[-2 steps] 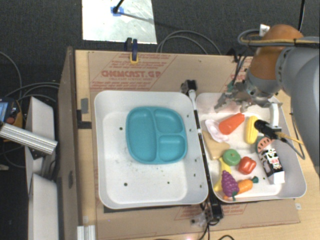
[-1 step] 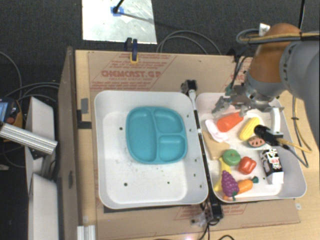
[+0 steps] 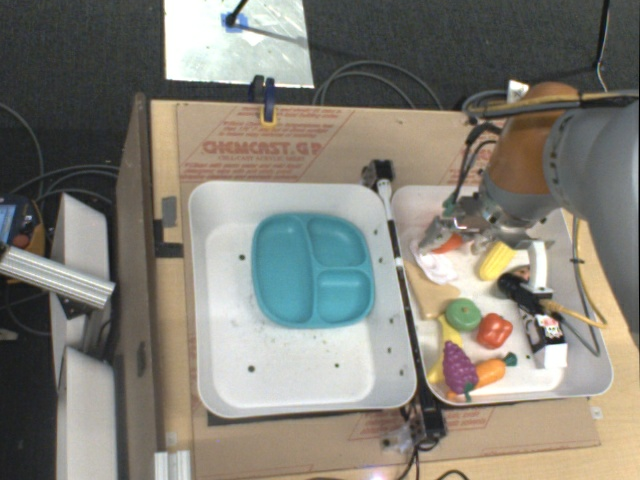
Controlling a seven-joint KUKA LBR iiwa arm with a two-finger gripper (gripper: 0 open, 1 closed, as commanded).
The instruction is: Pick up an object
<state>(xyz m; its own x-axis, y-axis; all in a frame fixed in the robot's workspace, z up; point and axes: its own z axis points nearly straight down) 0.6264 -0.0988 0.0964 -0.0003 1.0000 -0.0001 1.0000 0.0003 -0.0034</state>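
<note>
1. The arm reaches in from the right, its jaws low in the right bin, over a white cloth.
2. Whether the jaws are wide or narrow, I cannot tell.
3. Just beside them lies a corn cob; nearer the front sit a green fruit, red pepper, purple grapes and carrot.
4. The left bin holds a blue divided plate.

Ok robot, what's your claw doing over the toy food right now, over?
Gripper low in right bin, over white cloth. Corn beside it, untouched. Tomato, grapes, carrot lie nearer. Left bin holds blue plate.
</note>
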